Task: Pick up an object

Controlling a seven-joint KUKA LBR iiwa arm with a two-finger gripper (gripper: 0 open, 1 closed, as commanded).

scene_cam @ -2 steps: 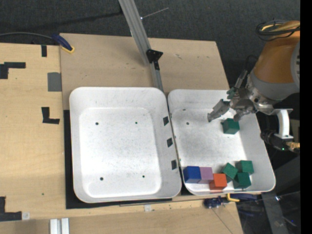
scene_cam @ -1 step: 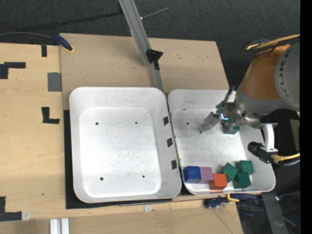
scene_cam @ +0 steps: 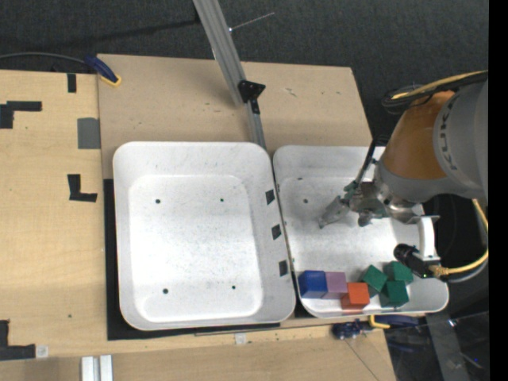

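We count two shallow white bins on the bench, the left bin [scene_cam: 127, 213] and the right bin [scene_cam: 317, 165], set side by side with their rims touching along the middle. In the right bin we count six small blocks, all gathered along the near wall: one blue block [scene_cam: 313, 282], one pale purple block [scene_cam: 336, 282], one orange block [scene_cam: 357, 294], and three green blocks [scene_cam: 387, 282] clustered together at the bin's right near corner. The blue and purple blocks sit touching each other, the orange one lies just beside the purple, and the green ones follow just beside the orange.

There is one arm [scene_cam: 432, 145], grey with an orange band above the wrist, reaching in from the right over the right bin. Its single gripper [scene_cam: 333, 213] hangs over the middle of that bin's bare floor, pointing toward the left and slightly down. The blocks lie nearer to us than the gripper, apart from it; the orange and purple blocks are the closest, yet none touches it. We see nothing between its fingers, but we cannot tell from this angle whether they are spread or closed.

A slanted metal rail [scene_cam: 226, 46] crosses the bench behind the bins, and black tape marks [scene_cam: 75, 187] sit on the wooden surface to the left.
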